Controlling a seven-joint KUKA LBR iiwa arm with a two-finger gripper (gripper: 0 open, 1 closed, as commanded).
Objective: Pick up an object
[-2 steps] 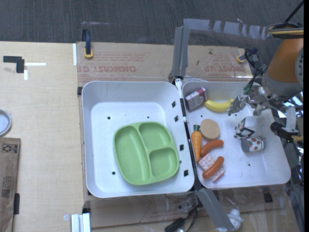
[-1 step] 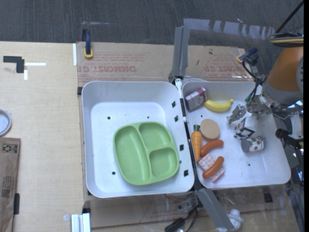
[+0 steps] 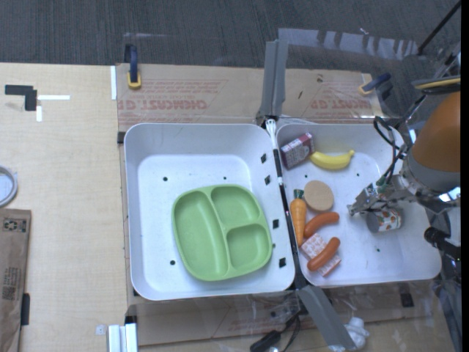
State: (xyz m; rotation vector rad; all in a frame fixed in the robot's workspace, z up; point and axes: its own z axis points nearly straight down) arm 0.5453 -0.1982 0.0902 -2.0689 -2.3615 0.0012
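From above, two white bins sit side by side on the worktop. The left bin (image 3: 139, 196) holds a green divided plate (image 3: 222, 231) near its front right corner. The right bin (image 3: 410, 273) holds a small carton (image 3: 296, 151) and a banana (image 3: 332, 159) by its back left corner, with a round biscuit (image 3: 319, 195), a carrot (image 3: 298, 218) and two sausages (image 3: 322, 238) along its left edge. The gripper (image 3: 375, 205) hangs low by the right edge; whether its fingers are released or clenched cannot be told.
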